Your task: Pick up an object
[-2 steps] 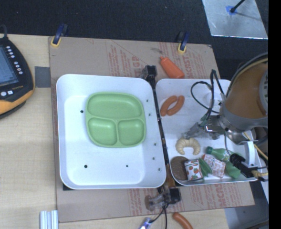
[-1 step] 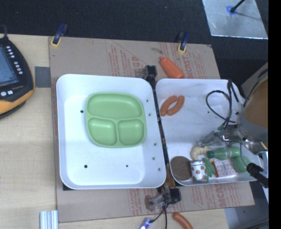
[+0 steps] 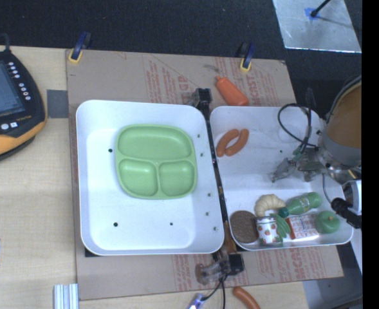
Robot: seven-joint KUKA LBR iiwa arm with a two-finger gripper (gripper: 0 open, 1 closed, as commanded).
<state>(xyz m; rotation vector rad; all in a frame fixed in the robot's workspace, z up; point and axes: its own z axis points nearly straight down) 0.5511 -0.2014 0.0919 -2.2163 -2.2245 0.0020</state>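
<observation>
Bins: two white, side by side on the desk (image 3: 22, 198).
Left bin (image 3: 92, 172): one green divided plate (image 3: 156, 161).
Right bin (image 3: 253, 134): one sausage (image 3: 231, 141), one green bottle (image 3: 302, 204), one can (image 3: 267, 230).
Gripper (image 3: 286, 171): fingers apart, clamping nothing.

Bright even light, slightly soft focus

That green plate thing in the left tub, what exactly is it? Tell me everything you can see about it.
The green plate is a pale green divided dish, seemingly matte plastic, with rounded corners. It has three compartments: one wide section across the far side and two smaller ones side by side on the near side, split by raised ridges. It lies flat, right way up, slightly turned, a little toward the far side of the left white bin, resting on the bin's floor. Nothing lies in it or touches it apart from the bin.
</observation>
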